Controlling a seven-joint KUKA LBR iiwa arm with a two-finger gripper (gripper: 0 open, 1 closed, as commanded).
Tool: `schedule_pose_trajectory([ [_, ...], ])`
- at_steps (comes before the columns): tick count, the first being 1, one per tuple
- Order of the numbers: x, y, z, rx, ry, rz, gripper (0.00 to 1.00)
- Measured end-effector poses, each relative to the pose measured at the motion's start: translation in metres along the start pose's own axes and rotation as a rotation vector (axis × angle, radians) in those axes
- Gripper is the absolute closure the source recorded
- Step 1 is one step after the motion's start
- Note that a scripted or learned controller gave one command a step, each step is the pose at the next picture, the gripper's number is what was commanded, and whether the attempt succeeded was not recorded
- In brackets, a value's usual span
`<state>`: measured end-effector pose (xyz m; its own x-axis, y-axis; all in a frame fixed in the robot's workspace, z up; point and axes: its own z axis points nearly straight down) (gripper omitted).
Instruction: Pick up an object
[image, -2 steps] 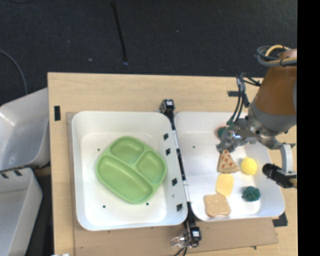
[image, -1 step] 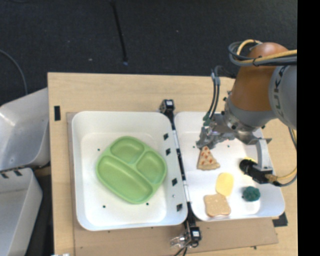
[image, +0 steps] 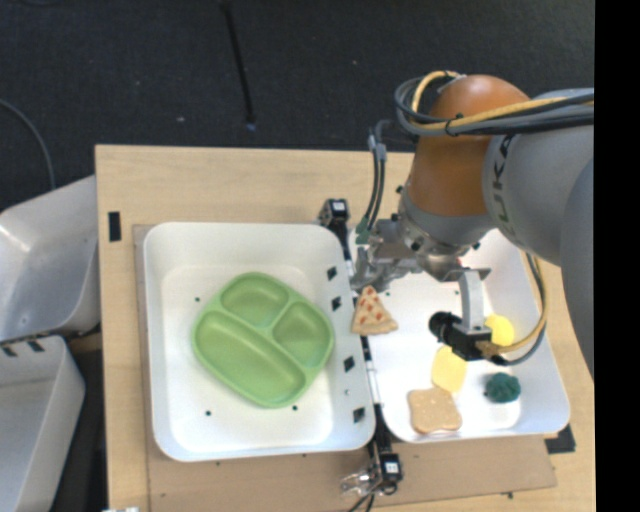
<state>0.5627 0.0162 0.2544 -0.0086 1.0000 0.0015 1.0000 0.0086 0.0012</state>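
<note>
My gripper (image: 369, 278) hangs over the left edge of the right bin (image: 540, 400), close to the divider between the bins. A toy pizza slice (image: 373, 314), orange with red spots, hangs point-up from the fingertips, and the gripper is shut on its tip. The slice overlaps the rim between the two bins. The orange wrist and grey arm cover the back of the right bin.
A green divided plate (image: 263, 338) lies in the left bin (image: 170, 420). In the right bin lie a yellow block (image: 449, 370), a toast slice (image: 434, 411), a dark green broccoli-like piece (image: 502, 387) and a yellow ball (image: 500, 329).
</note>
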Motion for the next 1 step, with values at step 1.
schedule_pose_trajectory([
  [1,0.0558,0.0019,0.0146,0.003,-0.002,0.002,1.0],
])
